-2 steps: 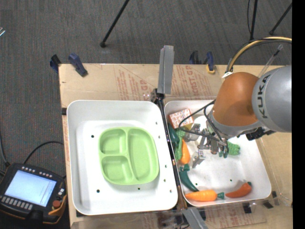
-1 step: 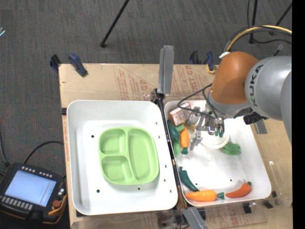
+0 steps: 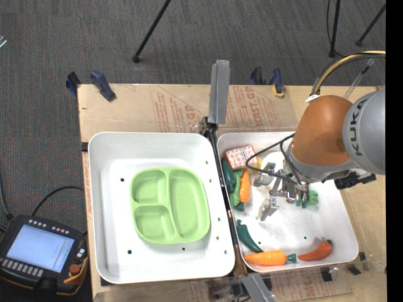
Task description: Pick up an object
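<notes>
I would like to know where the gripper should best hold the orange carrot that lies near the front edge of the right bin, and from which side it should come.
Grip the carrot across its thick orange middle, coming straight down from above. It lies flat and lengthwise along the front wall of the right bin, so the fingers should probably close across its narrow width, one toward the wall and one toward the bin's middle. Its green leaf end looks thin and less secure.

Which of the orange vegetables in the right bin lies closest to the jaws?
The small upright orange piece by the bin's left wall; the carrot and orange pepper lie along the front edge.
</notes>
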Controlling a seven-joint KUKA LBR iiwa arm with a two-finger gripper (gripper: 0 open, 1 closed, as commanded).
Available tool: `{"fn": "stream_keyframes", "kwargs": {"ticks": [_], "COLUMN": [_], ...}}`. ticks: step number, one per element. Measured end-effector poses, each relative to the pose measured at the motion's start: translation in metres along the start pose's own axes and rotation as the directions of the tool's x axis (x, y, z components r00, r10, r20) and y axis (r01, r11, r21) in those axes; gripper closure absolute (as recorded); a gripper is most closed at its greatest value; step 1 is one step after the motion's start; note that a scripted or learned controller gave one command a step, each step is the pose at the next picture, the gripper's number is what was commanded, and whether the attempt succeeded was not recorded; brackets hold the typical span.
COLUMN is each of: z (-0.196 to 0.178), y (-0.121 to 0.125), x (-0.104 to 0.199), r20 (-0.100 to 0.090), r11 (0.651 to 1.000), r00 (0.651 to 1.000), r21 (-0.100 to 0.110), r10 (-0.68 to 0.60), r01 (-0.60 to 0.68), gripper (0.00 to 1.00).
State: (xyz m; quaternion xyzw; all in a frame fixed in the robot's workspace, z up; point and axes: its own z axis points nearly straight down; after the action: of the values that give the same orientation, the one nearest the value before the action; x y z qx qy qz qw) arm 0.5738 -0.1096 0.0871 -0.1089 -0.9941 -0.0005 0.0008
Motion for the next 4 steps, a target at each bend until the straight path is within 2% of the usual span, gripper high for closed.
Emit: {"fn": "stream_keyframes", "kwargs": {"ticks": [1,4], "z": [0.000,0.000], "y": [0.028,0.027], "x": [0.010,0.005], "r20": [0.000,0.000], "r11": [0.998,0.991], "r00": [0.998,0.991], "r21": [0.000,-0.001], "r10": [0.058,0.136], "r01": [-0.058,-0.136], "gripper": [0.00,0.00]}}
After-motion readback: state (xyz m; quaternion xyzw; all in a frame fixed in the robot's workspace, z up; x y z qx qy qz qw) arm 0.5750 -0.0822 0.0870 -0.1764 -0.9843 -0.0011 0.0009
